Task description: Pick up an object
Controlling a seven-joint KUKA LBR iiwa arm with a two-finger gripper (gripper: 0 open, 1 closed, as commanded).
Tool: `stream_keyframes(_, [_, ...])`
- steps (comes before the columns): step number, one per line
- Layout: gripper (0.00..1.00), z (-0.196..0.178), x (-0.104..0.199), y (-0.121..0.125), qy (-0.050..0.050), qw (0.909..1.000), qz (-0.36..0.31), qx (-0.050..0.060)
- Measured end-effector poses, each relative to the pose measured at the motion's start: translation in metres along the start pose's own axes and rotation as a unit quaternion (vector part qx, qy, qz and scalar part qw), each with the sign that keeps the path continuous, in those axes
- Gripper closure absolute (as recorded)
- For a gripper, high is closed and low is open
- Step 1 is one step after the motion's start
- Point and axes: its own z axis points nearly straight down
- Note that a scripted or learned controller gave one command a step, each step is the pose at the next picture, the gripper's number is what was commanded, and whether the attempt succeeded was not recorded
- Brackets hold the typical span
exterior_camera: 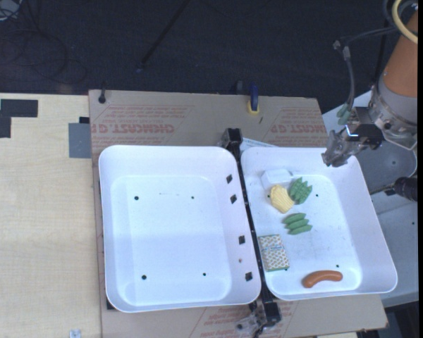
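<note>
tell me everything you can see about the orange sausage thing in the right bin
The sausage is a small orange-red toy, smooth and glossy like plastic, long with rounded ends and slightly curved. It lies flat on the floor of the right bin, near the front wall, roughly crosswise. Nothing touches it; the checkered packet lies apart to its left, and the gripper is far off at the back rim.

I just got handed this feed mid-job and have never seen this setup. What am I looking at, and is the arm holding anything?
One camera looks down at a slant on a bench with two white bins. The left bin is bare white. The right bin holds a corn cob, two green pea pods, a patterned sponge, a sausage and a white block. The arm reaches in from the right; its gripper sits over the right bin's far rim. I see nothing in it, and whether it is open is unclear.
</note>
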Motion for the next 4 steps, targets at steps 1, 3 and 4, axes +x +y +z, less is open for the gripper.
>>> stream_keyframes(1, [1.00,0.062,-0.046,-0.054,0.001,0.9999,0.007,0.007])
stream_keyframes(3, [1.00,0.059,-0.028,-0.051,0.001,1.0000,-0.001,0.002])
stream_keyframes(4, [1.00,0.144,-0.079,-0.091,0.001,0.9999,0.008,0.008])
